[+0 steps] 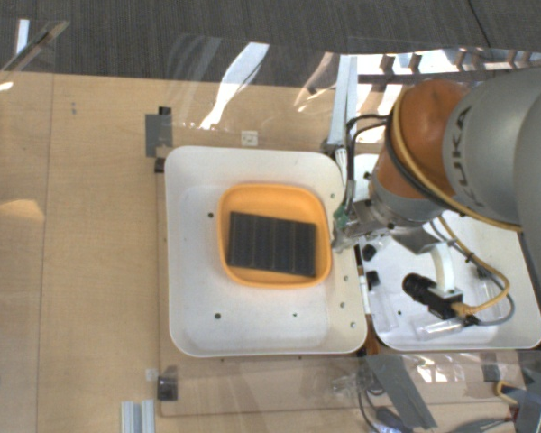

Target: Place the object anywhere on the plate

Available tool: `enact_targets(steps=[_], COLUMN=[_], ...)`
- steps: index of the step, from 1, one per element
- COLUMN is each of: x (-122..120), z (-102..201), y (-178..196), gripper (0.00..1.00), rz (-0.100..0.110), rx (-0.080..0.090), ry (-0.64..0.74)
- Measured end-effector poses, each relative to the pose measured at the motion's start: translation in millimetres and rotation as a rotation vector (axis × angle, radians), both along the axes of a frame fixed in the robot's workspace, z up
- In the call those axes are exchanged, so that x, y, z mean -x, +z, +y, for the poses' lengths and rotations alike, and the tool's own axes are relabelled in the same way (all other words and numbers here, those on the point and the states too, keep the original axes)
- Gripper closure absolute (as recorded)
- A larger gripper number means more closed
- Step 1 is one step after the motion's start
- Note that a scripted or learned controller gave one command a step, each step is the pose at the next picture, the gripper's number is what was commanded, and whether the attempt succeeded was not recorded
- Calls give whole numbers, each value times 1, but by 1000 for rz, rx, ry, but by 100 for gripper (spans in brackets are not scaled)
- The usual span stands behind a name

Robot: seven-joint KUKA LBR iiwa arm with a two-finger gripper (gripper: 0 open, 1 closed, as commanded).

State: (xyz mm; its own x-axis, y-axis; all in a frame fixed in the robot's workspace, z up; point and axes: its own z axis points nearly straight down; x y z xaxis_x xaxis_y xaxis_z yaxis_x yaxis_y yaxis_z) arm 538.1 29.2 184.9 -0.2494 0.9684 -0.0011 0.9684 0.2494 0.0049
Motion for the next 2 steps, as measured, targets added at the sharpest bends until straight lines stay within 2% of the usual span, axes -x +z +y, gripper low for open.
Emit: enact_targets(steps=[1, 2], x=[-25, -25], z=[65, 65], y=[0, 0], gripper=[100, 0], rz=[-1, -1], rx=[-1, 0], ry=[128, 128])
